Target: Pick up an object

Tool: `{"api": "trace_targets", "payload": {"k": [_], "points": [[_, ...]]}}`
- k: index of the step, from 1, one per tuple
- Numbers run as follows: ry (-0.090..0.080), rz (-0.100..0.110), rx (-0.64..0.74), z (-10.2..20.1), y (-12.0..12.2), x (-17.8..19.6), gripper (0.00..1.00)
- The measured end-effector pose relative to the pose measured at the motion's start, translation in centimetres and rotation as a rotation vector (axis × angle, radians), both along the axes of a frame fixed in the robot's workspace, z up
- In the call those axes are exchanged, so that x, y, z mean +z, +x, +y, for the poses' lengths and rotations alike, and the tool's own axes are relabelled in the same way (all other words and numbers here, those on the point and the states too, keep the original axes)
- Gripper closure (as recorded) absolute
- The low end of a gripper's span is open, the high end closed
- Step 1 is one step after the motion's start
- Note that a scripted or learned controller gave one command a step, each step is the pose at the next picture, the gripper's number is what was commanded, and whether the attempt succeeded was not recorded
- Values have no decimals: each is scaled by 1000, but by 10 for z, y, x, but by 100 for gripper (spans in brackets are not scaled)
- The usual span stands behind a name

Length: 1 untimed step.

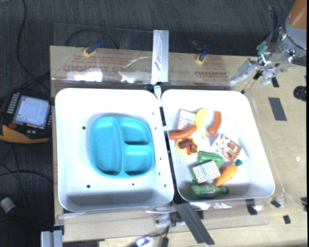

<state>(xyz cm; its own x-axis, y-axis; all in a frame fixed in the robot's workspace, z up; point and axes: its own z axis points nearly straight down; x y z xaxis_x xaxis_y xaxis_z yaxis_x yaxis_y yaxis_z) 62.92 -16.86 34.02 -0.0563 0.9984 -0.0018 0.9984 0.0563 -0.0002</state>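
Item: toy food heap, right bin — risk of a missed pick.
Carrot [226, 175], sausage [215, 121] and banana [201, 120] lay crowded, some touching; a descent could nudge neighbours or close on nothing. Tool [250, 71] hung beyond the bin's far corner over the desk [283, 138]; finger spread could not be told.

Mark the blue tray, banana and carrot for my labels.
blue tray [109, 147]: camera view, floor of its large compartment.
banana [201, 121]: camera view, middle of its curve.
carrot [225, 175]: camera view, orange body.
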Motion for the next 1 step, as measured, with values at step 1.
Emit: {"api": "trace_targets", "payload": {"k": [1], "points": [[2,2,245,13,-22,-147,0]]}}
